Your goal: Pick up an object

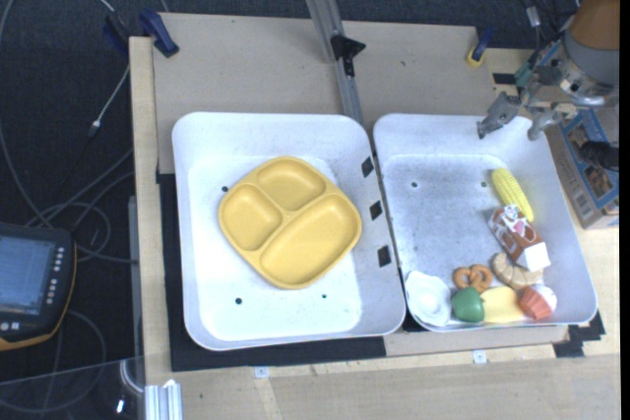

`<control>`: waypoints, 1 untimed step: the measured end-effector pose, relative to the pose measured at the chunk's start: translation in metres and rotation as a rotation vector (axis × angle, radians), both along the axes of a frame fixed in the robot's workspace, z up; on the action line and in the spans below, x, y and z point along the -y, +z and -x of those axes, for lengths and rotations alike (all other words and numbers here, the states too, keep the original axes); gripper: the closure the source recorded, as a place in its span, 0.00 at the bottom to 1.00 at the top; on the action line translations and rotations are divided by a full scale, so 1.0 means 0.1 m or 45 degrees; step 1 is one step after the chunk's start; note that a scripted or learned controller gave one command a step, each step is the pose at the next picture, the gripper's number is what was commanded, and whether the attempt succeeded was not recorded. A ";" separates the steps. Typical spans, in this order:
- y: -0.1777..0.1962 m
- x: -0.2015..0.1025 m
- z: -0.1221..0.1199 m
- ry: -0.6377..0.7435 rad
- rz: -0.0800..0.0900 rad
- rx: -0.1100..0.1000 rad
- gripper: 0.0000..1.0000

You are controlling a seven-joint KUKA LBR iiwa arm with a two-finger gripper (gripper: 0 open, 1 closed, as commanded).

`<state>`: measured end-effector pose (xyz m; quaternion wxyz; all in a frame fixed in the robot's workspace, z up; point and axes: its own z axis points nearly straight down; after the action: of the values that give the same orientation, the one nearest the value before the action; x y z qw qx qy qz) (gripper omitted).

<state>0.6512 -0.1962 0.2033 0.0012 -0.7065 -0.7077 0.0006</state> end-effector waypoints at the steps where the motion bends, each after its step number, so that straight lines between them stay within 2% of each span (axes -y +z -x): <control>1: 0.00 0.00 0.00 0.000 0.001 0.000 0.00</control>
<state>0.6511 -0.1963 0.2033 0.0011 -0.7065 -0.7077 0.0009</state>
